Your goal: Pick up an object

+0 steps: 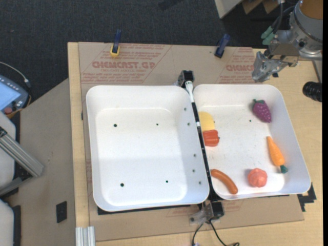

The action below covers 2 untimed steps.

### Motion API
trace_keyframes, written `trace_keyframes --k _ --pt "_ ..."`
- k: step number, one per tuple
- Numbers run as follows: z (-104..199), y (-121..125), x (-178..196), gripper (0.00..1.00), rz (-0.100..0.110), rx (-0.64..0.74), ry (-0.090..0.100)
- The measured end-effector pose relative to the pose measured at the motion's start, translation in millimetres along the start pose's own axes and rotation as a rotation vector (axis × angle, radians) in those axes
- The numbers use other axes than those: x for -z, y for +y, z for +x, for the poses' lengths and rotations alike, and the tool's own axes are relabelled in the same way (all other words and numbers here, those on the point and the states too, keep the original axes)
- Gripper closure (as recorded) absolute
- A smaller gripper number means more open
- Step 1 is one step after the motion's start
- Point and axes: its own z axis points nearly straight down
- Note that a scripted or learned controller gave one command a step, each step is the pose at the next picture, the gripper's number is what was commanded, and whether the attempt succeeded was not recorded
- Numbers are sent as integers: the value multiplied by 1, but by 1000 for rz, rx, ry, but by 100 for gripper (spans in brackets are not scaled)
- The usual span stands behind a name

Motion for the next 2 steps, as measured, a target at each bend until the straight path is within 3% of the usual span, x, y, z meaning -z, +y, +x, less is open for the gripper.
trace_keyframes --k 1,2 --pt "23 -3 99 100 -8 -4 -1" --pt "53 49 141 100 -3 -4 -1"
